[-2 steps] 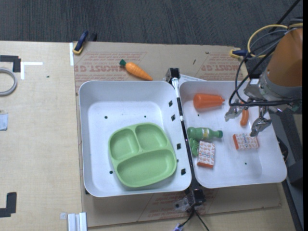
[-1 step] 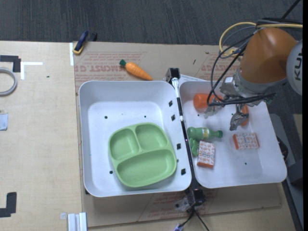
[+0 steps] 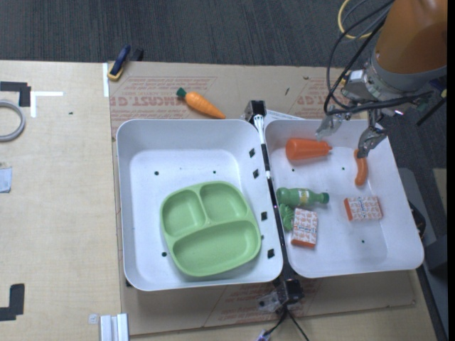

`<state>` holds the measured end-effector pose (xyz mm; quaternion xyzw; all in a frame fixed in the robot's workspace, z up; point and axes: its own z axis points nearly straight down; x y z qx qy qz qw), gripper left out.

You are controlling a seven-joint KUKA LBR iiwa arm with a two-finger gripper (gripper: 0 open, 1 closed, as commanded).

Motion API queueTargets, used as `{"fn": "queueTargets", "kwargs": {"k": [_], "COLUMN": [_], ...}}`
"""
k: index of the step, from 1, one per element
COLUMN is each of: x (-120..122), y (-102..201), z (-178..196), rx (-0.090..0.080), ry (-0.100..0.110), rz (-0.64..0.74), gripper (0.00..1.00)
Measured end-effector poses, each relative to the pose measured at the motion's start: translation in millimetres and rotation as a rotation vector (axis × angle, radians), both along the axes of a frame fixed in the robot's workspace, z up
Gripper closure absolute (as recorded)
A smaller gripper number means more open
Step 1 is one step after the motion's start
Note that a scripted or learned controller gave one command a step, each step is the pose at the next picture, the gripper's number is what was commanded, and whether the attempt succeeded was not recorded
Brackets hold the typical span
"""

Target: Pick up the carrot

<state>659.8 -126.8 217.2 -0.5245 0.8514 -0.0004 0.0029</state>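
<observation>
Overhead, the gripper (image 3: 350, 131) hangs above the right bin (image 3: 398, 254) with jaws spread wide, gripping nothing. One carrot (image 3: 201, 104) lies outside both bins, behind the left bin (image 3: 135, 190), its long axis slanting, green top pointing up-left. One green tray (image 3: 210, 227) sits in the left bin.

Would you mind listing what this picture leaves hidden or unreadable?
- Arm: its upper part is cut off by the camera view's top and right edges.
- Boxes: print too small to read.
- Bottle: label too small to read.
- Cardboard: its lettering partly covered by the bins.
</observation>
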Motion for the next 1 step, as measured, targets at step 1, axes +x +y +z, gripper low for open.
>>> {"fn": "queueTargets", "kwargs": {"k": [1], "x": [-0.1], "y": [23.7], "z": [-106.1], "rx": [0.000], "ry": [0.002], "rz": [-0.017], "gripper": [0.00]}}
